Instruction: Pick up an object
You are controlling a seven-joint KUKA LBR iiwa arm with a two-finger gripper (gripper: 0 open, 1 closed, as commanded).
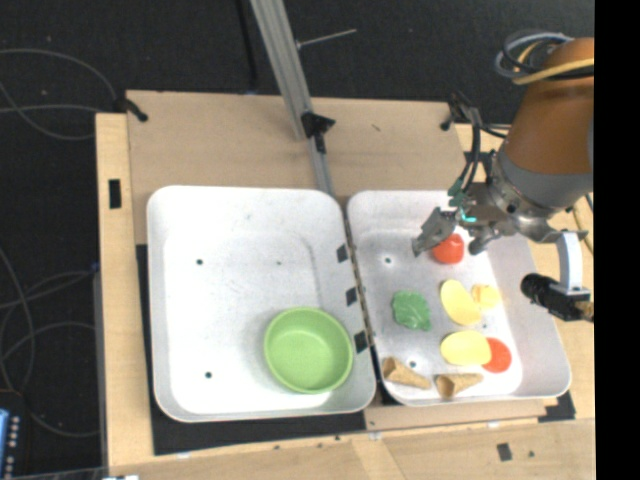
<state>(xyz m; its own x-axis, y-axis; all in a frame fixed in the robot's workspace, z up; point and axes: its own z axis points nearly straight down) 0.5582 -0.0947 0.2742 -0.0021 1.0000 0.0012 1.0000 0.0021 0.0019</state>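
We see the gripper [455,236] low over the right bin [385,230], near its back edge. Its fingers spread on either side of a small red object [449,251]; grip contact we cannot tell. Nearer in the same bin: a green leafy piece [411,310], two yellow pieces [461,302], an orange-red piece [497,356], two tan cones [405,373]. The left bin [220,230] holds a green bowl [307,349].

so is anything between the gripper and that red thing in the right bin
Nothing visible. The gripper sits directly over the red object, and the nearest neighbours, the yellow pieces and green toy, lie lower in the right bin.
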